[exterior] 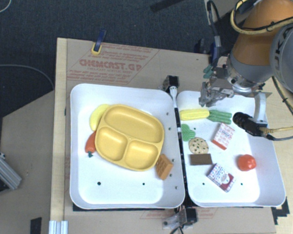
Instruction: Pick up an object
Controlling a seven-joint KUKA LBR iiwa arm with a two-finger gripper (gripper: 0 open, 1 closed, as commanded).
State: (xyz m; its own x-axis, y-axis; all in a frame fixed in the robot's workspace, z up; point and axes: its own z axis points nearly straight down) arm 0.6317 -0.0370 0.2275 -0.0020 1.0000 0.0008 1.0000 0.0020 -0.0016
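Note:
My gripper (209, 98) hangs over the back left corner of the right bin (267, 193). Just in front of it and slightly left lies a yellow corn cob (193, 114), with a green pea pod (219, 116) beside it. Further forward in the same bin are a green leafy piece (187, 132), a round cookie (198, 144), a brown chocolate bar (200, 159), a red and white packet (223, 136), a red tomato (246, 162) and a small red box (220, 177). I see nothing held under the gripper.
The left bin (81, 103) holds a yellow divided plate (129, 137), a yellow piece (96, 116) behind it, a red pepper (90, 143) at its left and a brown bread piece (163, 167) at its front right. A black cylinder (248, 123) juts over the right bin's back.

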